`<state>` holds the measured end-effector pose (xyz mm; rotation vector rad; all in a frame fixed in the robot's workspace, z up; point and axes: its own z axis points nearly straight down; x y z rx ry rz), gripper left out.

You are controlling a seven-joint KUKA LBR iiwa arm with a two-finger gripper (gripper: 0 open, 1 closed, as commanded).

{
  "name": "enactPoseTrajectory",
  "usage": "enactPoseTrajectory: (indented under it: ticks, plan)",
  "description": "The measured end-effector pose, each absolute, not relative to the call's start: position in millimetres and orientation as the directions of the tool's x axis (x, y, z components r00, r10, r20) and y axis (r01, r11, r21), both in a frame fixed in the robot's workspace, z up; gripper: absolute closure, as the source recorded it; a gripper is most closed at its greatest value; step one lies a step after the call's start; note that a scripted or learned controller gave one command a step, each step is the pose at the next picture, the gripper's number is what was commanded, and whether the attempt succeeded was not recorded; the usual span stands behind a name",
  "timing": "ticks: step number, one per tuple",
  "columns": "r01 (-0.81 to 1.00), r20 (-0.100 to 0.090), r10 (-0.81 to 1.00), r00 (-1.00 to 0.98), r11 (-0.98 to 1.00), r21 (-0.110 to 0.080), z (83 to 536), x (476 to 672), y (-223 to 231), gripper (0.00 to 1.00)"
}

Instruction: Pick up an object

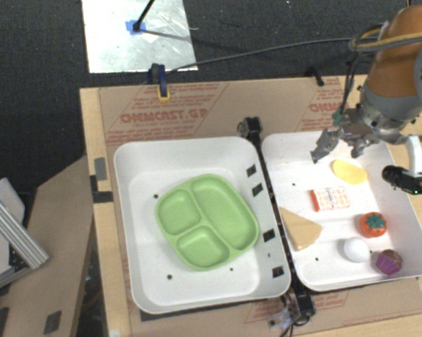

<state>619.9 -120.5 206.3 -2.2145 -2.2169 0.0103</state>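
Robot arm is hovering over a bin of small toys

A green plate is lying in the left bin; right, the gripper, fingers spread wide and empty, is hanging at ten o'clock of a yellow piece, probably light, stiff and slick; best pinched across its narrow width.

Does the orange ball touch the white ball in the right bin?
Apart. In the camera view, a strip of bare bin floor shows between the orange ball and the white ball.

The right bin lies open along its far-left floor, while the yellow piece, card and wedge crowd the rest.
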Motion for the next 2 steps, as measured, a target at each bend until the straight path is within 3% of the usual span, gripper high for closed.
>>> enactPoseTrajectory:
  ticks: [1, 2]
  plan:
    - [1.000, 0.000, 1.000, -0.003, 0.003, 0.001, 213.1, 622.6, -120.4, 0.00]
    - [1.000, 0.000, 1.000, -0.002, 0.002, -0.003, 161.9, 612.3, -117.5, 0.00]
